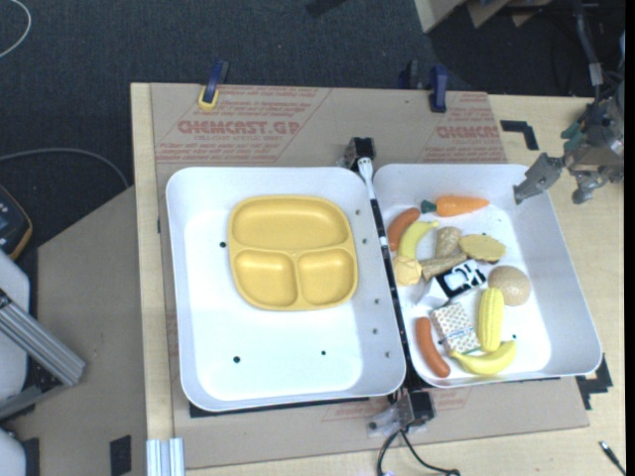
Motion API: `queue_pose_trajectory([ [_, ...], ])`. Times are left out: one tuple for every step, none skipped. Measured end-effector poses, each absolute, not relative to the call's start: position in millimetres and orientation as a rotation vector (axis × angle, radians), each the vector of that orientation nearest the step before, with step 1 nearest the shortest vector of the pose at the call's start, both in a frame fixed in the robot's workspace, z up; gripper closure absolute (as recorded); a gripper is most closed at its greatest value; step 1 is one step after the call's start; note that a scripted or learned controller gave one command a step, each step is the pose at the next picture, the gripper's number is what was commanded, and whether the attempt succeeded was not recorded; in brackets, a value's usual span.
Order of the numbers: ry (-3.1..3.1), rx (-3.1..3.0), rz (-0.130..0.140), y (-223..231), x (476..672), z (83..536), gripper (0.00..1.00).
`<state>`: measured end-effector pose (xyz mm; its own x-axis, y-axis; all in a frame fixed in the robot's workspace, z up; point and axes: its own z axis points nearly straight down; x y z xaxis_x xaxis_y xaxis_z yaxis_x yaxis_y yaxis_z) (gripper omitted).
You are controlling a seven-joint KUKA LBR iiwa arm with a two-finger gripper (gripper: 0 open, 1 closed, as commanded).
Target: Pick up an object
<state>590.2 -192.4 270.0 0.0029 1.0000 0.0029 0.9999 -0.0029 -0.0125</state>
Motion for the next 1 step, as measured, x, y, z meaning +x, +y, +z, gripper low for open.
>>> queue_pose_trajectory([
  [-2.221, -2.221, 0.0, -191.9, 592.4, 276.8, 0.0],
])
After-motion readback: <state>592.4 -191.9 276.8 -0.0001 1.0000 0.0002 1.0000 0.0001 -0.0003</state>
